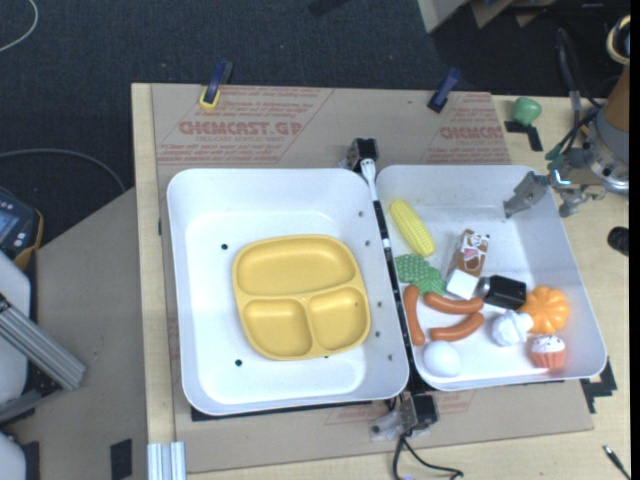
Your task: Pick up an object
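- Cardboard covers the bench under two white bins.
- Nearest me in view, the right bin holds the toys: cupcake, egg, pumpkin, sausages, then corn.
- Left bin holds a yellow tray.
- My end effector hangs spread wide and bare above the right bin's far corner; nothing is lifted yet, so I judge the pick is all ahead.
- Farthest, the cardboard reads "CHEMCAST".

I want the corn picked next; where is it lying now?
The corn lies in the right bin, near its left wall, just above the green toy.
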Controlling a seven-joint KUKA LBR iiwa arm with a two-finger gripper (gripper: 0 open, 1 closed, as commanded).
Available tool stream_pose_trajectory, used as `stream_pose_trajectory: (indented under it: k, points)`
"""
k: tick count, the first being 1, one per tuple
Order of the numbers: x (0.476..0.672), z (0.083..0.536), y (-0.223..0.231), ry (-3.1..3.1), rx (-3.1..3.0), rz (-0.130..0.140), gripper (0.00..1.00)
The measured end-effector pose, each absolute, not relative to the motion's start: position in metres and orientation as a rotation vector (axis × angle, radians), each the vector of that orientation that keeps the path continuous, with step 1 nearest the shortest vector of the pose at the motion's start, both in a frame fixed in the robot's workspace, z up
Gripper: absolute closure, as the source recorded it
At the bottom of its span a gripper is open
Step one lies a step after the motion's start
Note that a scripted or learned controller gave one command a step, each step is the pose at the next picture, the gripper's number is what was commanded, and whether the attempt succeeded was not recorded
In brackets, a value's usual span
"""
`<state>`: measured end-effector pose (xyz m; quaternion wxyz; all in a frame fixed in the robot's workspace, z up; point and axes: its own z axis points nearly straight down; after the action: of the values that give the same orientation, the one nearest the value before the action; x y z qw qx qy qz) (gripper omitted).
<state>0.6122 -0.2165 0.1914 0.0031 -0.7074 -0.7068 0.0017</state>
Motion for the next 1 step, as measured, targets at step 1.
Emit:
stream_pose_trajectory:
  k: [1]
  points:
    - [0.615, 0.1481, -0.2139, -2.219, -2.216, 0.004, 0.0]
